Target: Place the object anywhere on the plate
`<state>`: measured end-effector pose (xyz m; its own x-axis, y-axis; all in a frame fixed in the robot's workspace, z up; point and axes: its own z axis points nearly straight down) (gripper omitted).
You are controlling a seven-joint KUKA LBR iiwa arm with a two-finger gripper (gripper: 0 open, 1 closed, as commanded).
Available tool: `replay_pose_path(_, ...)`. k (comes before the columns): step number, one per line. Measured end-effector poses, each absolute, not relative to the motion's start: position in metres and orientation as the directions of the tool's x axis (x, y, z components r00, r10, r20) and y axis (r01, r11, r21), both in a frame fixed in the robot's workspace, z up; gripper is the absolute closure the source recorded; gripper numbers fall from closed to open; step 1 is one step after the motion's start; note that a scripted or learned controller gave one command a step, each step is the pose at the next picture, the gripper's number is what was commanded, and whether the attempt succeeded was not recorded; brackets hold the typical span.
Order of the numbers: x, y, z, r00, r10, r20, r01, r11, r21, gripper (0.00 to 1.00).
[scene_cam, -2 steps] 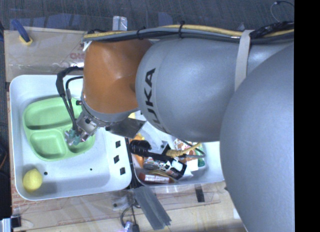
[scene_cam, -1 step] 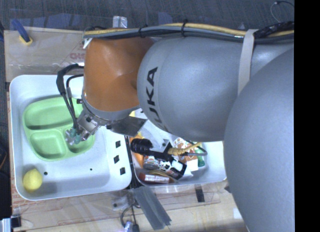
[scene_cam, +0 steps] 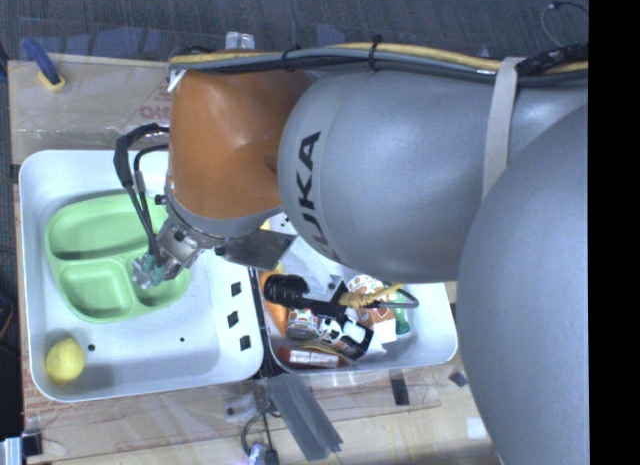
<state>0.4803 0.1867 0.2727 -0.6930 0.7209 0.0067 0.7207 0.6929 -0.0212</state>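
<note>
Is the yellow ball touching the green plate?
Apart. The camera view shows bare white bin floor between the yellow ball and the green plate.

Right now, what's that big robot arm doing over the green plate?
The big grey and orange arm is reaching across from the right, and its hand is low over the green plate in the left bin. Something small and teal sits at the hand's tip, but I can't tell whether it is gripped. A yellow ball lies in that bin's near corner. The right bin holds a jumble of bottles and packets.
</note>
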Motion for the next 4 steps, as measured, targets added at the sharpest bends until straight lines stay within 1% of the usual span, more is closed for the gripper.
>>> replay_pose_path(3,0.481,0.187,0.293,-0.703,0.711,0.013,0.710,0.703,-0.041,1.00)
replay_pose_path(4,0.476,0.156,0.244,-0.687,0.726,0.002,0.726,0.687,-0.008,1.00)
